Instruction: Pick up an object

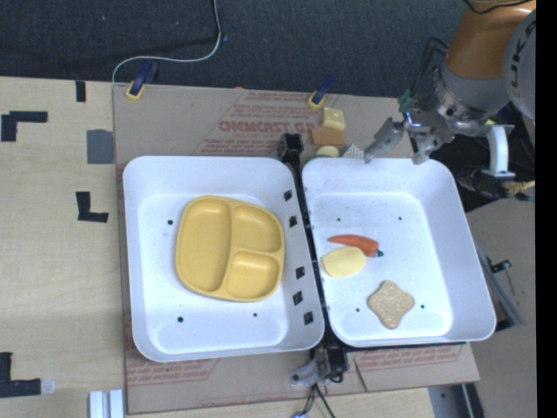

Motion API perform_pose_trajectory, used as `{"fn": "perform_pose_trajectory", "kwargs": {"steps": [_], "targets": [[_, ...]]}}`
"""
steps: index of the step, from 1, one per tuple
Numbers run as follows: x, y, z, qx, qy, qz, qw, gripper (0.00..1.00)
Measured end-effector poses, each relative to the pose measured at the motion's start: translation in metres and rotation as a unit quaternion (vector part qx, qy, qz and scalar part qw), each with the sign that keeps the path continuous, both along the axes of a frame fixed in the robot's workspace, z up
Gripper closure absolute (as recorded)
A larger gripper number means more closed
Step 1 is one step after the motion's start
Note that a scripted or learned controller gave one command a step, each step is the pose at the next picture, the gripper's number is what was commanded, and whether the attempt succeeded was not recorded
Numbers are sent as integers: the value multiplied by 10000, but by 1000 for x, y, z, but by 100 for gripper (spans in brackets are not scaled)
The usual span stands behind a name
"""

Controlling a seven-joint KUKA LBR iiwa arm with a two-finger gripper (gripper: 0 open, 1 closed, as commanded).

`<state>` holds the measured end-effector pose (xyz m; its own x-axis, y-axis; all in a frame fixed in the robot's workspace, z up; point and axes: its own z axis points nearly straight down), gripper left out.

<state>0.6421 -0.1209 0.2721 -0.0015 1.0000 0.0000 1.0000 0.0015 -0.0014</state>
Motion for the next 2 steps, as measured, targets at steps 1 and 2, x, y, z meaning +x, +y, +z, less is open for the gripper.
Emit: {"fn": "perform_pose_trajectory", "kwargs": {"steps": [1, 2], "targets": [[-57, -19, -119, 11, 76, -22, 10000, 0], [-76, -5, -190, -8, -20, -8, 10000, 0]]}}
